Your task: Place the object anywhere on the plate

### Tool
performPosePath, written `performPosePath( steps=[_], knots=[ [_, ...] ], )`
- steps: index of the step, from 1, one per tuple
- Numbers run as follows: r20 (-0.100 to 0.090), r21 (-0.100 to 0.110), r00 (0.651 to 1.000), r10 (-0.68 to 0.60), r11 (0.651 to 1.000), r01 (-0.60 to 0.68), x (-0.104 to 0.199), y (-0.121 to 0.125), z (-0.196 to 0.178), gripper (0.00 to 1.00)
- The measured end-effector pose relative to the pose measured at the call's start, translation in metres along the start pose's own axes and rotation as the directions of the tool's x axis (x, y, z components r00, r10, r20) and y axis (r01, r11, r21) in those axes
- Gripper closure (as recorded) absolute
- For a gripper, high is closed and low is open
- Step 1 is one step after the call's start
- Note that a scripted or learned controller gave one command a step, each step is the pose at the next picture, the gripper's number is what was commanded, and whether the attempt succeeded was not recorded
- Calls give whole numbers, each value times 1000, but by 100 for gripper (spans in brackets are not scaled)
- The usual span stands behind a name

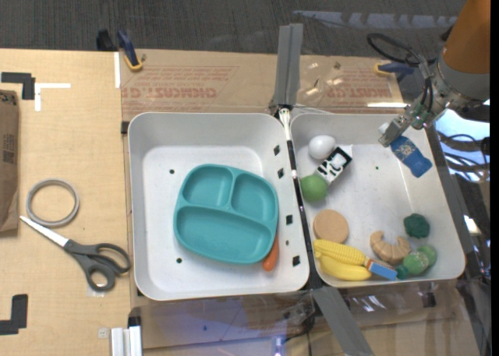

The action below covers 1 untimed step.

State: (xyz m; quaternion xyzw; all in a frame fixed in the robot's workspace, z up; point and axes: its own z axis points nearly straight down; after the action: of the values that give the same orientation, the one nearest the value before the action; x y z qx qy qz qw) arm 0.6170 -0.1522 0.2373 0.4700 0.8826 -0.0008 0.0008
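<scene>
A smooth teal plate [226, 214] with three moulded compartments lies in the left white bin [148, 191], an orange carrot [270, 256] touching its lower right rim. The right bin [437, 214] holds a glossy white egg [321, 145], a green ball [314, 188], a tan disc [331, 227] and yellow corn [341, 253]. The end effector [401, 130] hovers over that bin's far right corner; its grip cannot be judged. Scissors [82, 252] and a tape ring [52, 202] rest on the wooden desk [70, 152].
</scene>
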Motion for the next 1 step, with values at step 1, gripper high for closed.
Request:
performPosePath(
  steps=[1],
  knots=[
    [-1, -1, 993, -121, 993, 121, 22, 65, 77, 100]
  ],
)
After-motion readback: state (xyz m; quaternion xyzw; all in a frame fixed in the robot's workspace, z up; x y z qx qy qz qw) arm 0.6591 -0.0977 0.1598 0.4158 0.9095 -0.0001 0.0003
